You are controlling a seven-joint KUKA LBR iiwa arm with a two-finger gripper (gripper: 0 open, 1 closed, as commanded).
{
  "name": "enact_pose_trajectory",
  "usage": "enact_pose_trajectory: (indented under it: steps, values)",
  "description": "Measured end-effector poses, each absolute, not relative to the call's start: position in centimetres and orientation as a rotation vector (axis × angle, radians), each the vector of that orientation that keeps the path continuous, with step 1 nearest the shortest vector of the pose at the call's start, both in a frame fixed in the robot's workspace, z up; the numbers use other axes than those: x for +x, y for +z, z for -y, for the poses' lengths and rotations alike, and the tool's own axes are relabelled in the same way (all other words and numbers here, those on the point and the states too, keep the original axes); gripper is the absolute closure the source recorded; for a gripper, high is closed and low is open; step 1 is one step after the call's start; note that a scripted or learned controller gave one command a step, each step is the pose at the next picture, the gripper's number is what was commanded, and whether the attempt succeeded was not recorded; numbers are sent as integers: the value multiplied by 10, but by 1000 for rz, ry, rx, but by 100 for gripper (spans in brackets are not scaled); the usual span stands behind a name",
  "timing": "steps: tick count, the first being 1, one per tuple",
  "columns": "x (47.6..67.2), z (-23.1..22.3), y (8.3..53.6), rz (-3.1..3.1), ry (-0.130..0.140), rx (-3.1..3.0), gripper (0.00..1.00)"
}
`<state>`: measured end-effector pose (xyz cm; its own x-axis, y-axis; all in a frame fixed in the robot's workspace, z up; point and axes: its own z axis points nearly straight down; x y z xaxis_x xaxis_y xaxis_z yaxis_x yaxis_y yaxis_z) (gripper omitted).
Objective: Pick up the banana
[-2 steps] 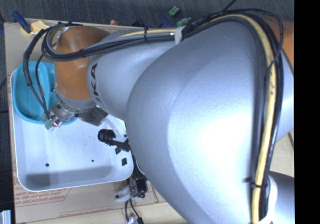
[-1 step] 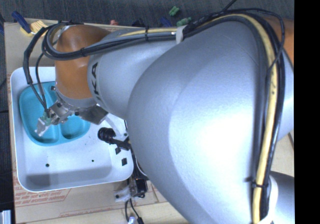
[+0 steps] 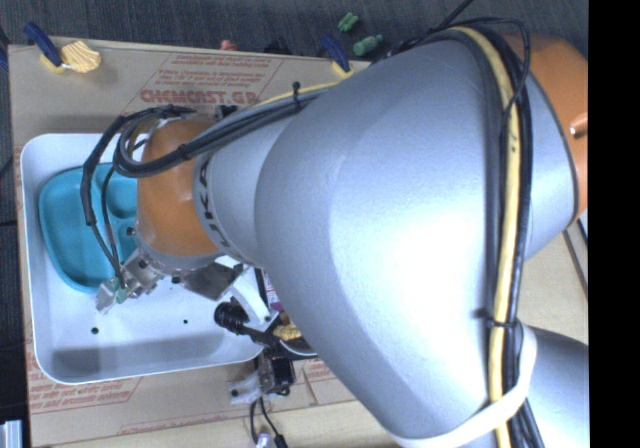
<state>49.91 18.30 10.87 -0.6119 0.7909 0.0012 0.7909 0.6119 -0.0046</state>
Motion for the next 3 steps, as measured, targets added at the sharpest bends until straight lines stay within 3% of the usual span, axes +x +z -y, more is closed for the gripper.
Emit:
enact_pose_trajectory:
  steps: [1,2,3]
  values:
    - [478,-136,115,2988,-7,-984,0]
    - [477,1,192,3034,2,-815,0]
    - [476,-62,192,3025,0,-847,0]
